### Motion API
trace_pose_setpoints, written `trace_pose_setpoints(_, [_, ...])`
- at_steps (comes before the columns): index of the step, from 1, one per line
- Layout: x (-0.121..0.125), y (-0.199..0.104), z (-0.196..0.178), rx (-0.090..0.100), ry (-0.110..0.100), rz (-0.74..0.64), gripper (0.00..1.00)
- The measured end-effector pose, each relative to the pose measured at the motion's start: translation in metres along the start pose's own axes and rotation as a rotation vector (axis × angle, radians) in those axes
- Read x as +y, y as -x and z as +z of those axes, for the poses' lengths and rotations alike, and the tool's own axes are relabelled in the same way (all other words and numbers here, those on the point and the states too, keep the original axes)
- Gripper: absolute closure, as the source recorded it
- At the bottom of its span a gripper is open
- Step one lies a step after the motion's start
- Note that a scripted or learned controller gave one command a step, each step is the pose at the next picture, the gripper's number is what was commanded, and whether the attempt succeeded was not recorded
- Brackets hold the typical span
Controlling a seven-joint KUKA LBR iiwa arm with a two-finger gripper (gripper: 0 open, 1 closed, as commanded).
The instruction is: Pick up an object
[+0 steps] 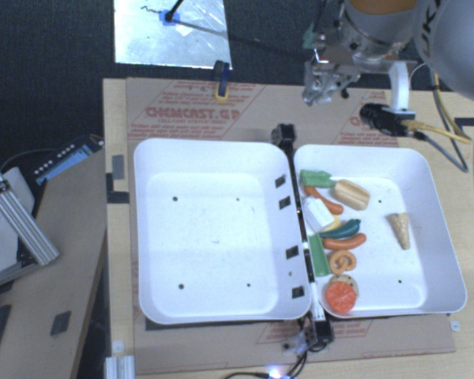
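White right bin (426,290) holds toy food (341,235); pincer (322,93) hovers beyond its far rim, grip state indeterminable. Approach step; descent needed.

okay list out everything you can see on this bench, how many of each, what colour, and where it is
bins: 2, white, side by side on the bench
hot dog bun: 1, tan, upper middle of the right bin
cone-shaped piece: 1, beige, right part of the right bin
carrot-like piece: 1, orange, left of the bun
green piece: 1, top left of the right bin
dark teal curved piece: 1, left side of the right bin
sausage: 1, orange-red, just below the teal piece
round slice: 1, red-orange, bottom left corner of the right bin
silver sheet: 1, beyond the left bin
arm: 1, grey with an orange band, top right
gripper: 1, metal, above the far edge of the right bin
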State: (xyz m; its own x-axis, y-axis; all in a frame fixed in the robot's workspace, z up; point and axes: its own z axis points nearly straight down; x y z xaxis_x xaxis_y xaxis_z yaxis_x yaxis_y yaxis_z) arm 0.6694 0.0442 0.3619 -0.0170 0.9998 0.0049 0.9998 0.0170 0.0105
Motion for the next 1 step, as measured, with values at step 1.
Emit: trace_pose_setpoints(1, [0.0012,-0.0868,-0.0619,-0.001,-0.001,0.004,1.0])
